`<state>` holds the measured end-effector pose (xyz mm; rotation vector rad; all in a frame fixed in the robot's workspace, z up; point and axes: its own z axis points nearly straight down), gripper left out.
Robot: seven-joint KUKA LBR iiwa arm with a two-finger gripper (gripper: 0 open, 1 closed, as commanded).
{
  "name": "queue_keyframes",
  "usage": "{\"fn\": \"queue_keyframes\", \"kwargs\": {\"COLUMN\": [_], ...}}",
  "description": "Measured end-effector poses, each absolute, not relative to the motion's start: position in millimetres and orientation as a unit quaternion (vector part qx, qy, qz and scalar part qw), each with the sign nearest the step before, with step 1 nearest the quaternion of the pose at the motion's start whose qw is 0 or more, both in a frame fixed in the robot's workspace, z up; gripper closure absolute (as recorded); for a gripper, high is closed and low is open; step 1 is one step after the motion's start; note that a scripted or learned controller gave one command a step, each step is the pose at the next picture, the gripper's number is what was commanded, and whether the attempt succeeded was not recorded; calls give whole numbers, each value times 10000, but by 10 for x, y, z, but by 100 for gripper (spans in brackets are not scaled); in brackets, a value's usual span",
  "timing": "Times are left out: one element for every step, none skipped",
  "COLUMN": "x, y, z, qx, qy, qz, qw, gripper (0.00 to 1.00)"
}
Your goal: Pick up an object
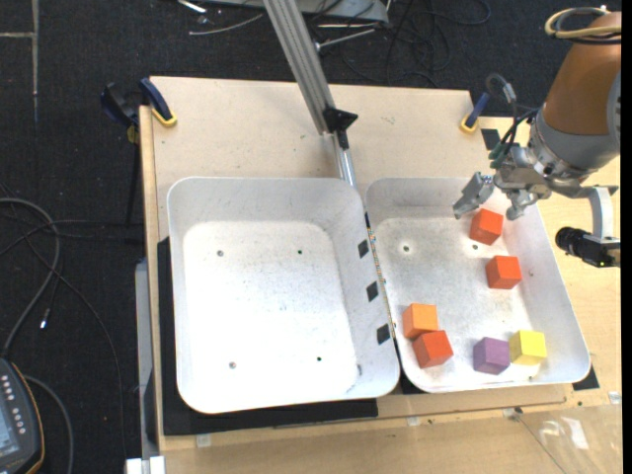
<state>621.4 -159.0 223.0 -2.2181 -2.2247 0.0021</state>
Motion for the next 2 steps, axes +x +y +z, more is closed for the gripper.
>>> {"fn": "queue_keyframes", "kwargs": {"x": [5812, 6481], "y": [-1658, -2103], "z": [1365, 929], "qx": [-7078, -7067], "qy": [-7064, -7076], "qz": [29, 3], "qw": [39, -16], "gripper": [0, 0]}}
